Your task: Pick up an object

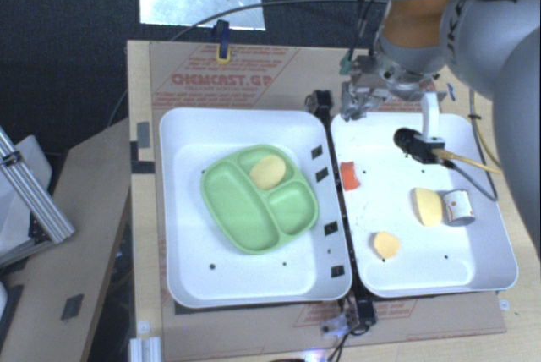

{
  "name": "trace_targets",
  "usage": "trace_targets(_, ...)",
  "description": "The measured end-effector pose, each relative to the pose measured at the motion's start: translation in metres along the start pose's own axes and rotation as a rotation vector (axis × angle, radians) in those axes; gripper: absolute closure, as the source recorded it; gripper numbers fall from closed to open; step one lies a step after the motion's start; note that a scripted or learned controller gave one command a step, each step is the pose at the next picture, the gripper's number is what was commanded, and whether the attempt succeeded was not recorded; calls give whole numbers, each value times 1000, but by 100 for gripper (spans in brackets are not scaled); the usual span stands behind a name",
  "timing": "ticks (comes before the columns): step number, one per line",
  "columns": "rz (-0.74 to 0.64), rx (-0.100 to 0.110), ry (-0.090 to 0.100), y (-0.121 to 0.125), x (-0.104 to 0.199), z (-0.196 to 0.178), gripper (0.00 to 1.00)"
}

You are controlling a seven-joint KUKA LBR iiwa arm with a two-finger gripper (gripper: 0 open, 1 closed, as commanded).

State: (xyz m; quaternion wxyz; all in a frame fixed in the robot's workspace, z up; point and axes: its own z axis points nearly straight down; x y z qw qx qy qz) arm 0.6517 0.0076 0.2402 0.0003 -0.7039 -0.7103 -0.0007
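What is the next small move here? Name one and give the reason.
Probably slide the end effector toward the near side until it is above the orange block. It hangs over the far left corner of the right bin, and that block, lying by the bin's left wall, looks closest.

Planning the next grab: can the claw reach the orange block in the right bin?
Probably yes: nothing lies on the orange block, and the claw hangs over the far edge of that bin. The wall beside the block could crowd the grab.
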Motion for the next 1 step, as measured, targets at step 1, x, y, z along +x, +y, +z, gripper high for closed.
trace_targets(1,-1,1,1,-11,55,10,100)
